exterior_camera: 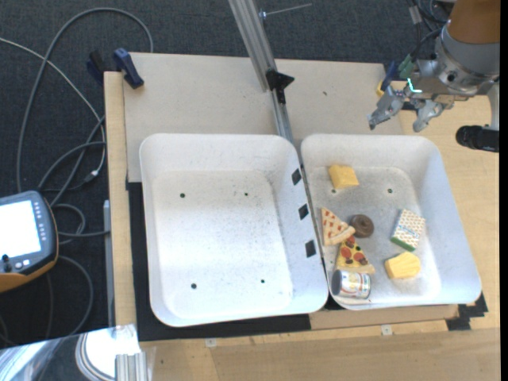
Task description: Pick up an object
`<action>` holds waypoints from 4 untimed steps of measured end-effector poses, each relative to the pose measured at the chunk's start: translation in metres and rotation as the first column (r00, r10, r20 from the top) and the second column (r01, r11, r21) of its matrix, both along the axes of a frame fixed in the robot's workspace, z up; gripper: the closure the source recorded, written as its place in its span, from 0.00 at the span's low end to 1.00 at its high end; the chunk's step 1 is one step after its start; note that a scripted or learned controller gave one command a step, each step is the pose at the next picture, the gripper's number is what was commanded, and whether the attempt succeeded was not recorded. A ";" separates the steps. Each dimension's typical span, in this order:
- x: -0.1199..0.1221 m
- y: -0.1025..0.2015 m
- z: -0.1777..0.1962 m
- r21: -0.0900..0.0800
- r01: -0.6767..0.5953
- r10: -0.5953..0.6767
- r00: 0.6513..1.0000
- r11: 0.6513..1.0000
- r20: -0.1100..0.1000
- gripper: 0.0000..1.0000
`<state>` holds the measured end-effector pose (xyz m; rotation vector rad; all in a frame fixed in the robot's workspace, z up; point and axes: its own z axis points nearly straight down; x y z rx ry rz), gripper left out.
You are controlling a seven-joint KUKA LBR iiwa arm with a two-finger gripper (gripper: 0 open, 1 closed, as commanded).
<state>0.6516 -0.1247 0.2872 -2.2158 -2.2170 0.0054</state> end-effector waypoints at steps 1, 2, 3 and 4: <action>0.001 0.000 0.003 -0.002 -0.001 0.001 1.000 1.000 0.004 0.00; -0.009 0.006 -0.053 -0.001 0.001 -0.001 1.000 1.000 -0.001 0.00; -0.004 0.001 -0.098 -0.001 0.001 -0.001 1.000 1.000 0.000 0.00; -0.005 -0.006 -0.159 -0.001 0.002 -0.002 1.000 1.000 -0.002 0.00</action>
